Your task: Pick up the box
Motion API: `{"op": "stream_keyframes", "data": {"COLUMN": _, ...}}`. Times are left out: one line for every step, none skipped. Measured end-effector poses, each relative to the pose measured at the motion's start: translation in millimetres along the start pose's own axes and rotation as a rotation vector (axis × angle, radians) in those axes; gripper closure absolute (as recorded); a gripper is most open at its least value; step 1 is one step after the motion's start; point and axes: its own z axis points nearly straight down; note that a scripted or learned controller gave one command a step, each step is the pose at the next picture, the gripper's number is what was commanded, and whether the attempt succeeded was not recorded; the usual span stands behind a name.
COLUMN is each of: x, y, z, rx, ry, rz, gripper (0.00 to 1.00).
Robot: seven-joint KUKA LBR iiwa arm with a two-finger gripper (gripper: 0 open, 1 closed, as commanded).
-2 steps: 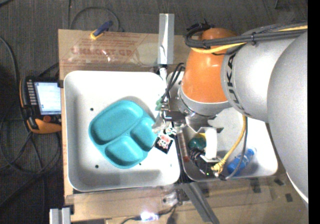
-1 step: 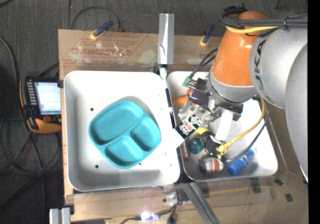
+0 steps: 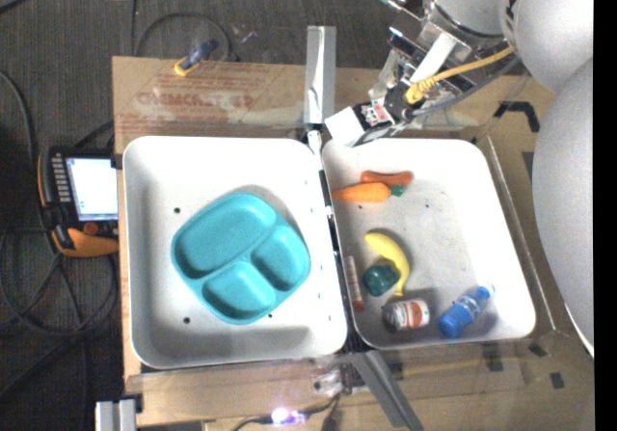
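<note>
Box [image 3: 349,123], small and white w/ a dark printed end, sat above the far rim of the right bin [image 3: 501,227], tilted, long axis running from lower left to upper right toward the gripper [image 3: 386,109]. It appeared pinched at its upper-right end, apparently lifted clear of the bin, hence the slant. Carrot [image 3: 362,193], banana [image 3: 388,251], can [image 3: 406,313] and bottle [image 3: 466,311] lay in the right bin; teal tray [image 3: 241,257] in the left bin [image 3: 145,255]
</note>
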Motion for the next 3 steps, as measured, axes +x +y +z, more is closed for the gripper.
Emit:
{"op": "stream_keyframes", "data": {"x": 6.0, "y": -34.8, "z": 91.1, "rx": 0.001, "ry": -0.001, "rz": 0.022, "gripper": 1.00}}
{"op": "stream_keyframes", "data": {"x": -45.8, "y": -26.8, "z": 211.7, "rx": 0.005, "ry": 0.001, "rz": -0.056, "gripper": 1.00}}
{"op": "stream_keyframes", "data": {"x": -45.7, "y": -26.9, "z": 211.7, "rx": 0.005, "ry": 0.002, "rz": -0.056, "gripper": 0.00}}
